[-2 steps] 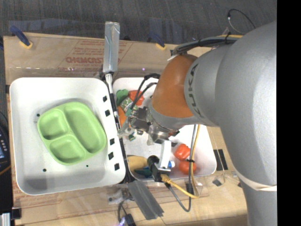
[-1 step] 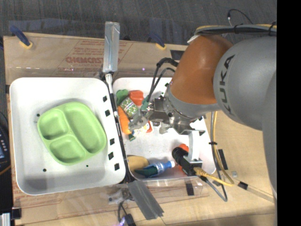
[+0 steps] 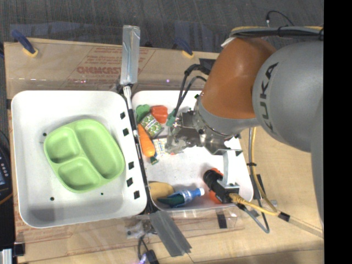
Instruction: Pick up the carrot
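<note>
Tool (image 3: pixel 177 138) low over right bin (image 3: pixel 190 175), its opening impossible to tell, arm hiding the bin's right part, carrot (image 3: pixel 146 142) against left wall, partly under a green packet (image 3: pixel 150 125)

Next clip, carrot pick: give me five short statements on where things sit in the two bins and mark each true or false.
1. The green divided plate lies in the left bin. True.
2. The carrot lies on the green divided plate. False: it lies in the right bin, along its left wall.
3. The gripper is above the right bin. True.
4. The blue bottle stands upright in the left bin. False: it lies on its side at the near edge of the right bin.
5. The carrot is between the gripper's fingers. False: it lies on the bin floor, to the left of the gripper.
</note>
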### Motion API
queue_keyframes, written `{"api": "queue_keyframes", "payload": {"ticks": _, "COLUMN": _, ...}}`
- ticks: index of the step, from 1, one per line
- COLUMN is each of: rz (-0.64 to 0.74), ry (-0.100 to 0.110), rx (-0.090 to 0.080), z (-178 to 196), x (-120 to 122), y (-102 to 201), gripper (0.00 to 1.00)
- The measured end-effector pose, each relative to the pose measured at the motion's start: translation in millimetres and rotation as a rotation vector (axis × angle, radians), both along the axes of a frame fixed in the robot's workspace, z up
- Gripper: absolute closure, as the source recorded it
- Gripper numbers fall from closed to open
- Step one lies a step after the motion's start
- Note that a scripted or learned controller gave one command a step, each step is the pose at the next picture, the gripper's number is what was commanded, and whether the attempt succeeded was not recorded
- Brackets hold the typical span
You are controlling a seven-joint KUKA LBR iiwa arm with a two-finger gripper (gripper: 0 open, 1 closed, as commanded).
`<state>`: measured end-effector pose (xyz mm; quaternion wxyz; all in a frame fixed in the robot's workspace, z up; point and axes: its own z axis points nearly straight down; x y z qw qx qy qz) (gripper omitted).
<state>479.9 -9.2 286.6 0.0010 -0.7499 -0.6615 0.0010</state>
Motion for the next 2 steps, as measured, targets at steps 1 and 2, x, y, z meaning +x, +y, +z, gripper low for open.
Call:
{"api": "queue_keyframes", "payload": {"ticks": 1, "rz": -0.368, "ry": 0.006, "rx": -0.001, "z": -93, "x": 0, "y": -50, "gripper": 1.00}}
{"api": "queue_keyframes", "payload": {"ticks": 2, "rz": -0.468, "ry": 0.002, "rx": -0.001, "z": -95, "x": 17, "y": -28, "gripper": 1.00}}
